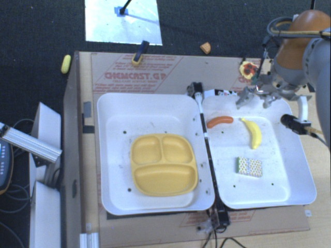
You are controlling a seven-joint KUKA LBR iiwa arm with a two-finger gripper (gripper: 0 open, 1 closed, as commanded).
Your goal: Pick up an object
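While no one object is named by the task, the candidates are entered from left to right.

Left shallow white plastic bin (111, 138): holds one yellow three-compartment plastic tray (163, 164), lying flat near the bin's middle. It is wide and low with little edge to pinch; judged a poor target and well apart from the arm.

Right shallow white plastic bin (295, 180): holds three small items.
- Orange sausage-shaped toy (220, 121), lying near the bin's upper left, just beside the divider between the bins.
- Yellow plastic banana (252, 132), curved, lying just right of the sausage, the two apart.
- Small green-and-white patterned block (249, 166), flat, below the banana, towards the bin's middle.

Grey two-finger gripper (257, 98): at the right bin's far rim, fingers spread apart and holding nothing. The sausage and the banana lie near, below and just left of the fingers; the block lies further off. Nothing sits between the fingers.

Risks, as judged:
- Rounded sausage or banana may roll or squirt out as the fingers close.
- Sausage sits close to the bin wall; one finger may strike the rim or divider.
- Descent off-centre may nudge the banana aside and close on air.
- Block is low; fingers may scrape the bin floor.
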